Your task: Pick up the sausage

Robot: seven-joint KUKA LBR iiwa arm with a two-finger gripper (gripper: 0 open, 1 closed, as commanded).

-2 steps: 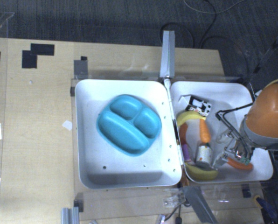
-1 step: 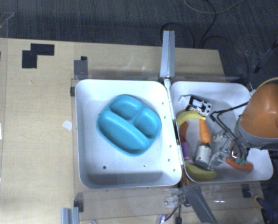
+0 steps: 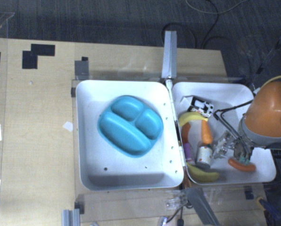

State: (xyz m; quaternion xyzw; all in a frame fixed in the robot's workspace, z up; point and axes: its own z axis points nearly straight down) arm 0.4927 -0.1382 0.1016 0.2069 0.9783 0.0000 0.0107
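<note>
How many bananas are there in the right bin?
2. One banana lies near the bin's left wall, beside the carrot. The other banana lies at the front edge. The arm covers part of the bin, so more may be hidden.

pale wood bench [image 3: 32, 126], dark carpet [image 3: 107, 8]

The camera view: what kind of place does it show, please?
Probably a robotics lab. A wooden bench bears two white bins, one holding a blue divided plate, the other toy food such as a carrot. Loose cables lie on the floor.
</note>
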